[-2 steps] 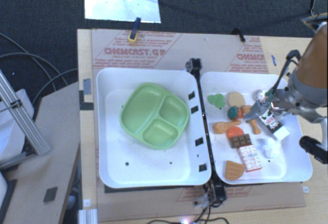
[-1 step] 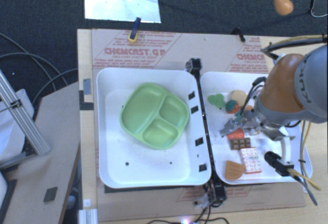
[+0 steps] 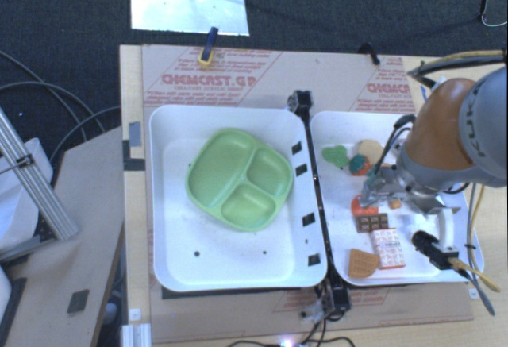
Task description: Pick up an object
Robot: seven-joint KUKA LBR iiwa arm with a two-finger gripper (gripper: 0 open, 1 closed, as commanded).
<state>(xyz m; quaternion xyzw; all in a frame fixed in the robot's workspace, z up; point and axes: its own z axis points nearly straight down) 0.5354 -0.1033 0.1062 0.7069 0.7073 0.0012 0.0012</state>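
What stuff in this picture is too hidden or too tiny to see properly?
- Gripper, camera view: the arm's bulky wrist hides whether it holds anything.
- Red piece under the gripper: mostly covered by it, so its shape is unclear.
- Orange item beside the green toy: too small to name.
- Right bin: its far right side is covered by the arm.

A robot lab: taped cardboard bench [image 3: 238, 79], loose cables [image 3: 48, 99] (dark carpet below).
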